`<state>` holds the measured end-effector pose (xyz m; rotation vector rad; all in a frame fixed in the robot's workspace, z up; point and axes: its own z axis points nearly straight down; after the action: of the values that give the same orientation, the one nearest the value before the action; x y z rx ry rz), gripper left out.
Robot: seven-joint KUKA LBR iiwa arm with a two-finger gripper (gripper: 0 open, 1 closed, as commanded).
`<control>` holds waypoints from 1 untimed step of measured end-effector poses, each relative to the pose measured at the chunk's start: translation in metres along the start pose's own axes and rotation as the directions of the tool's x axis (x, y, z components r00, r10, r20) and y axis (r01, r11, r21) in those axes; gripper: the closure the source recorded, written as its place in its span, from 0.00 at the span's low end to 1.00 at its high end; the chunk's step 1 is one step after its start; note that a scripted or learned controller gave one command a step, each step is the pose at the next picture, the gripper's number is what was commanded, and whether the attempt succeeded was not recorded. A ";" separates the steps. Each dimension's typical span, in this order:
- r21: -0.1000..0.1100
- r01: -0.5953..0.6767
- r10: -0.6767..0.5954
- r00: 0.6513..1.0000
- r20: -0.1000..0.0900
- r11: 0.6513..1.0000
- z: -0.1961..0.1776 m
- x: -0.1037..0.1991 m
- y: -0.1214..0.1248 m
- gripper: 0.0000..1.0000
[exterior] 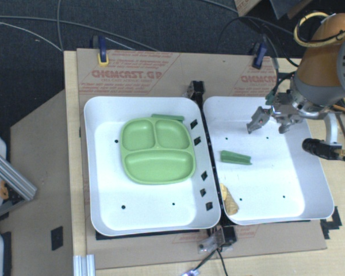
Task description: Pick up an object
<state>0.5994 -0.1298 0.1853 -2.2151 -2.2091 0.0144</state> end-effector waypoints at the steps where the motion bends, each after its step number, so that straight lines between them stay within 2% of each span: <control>1: -0.015 0.003 -0.003 1.000 0.002 1.000 -0.008 0.000 0.003 0.00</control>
<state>0.6027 -0.1296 0.1934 -2.2202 -2.2207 0.0007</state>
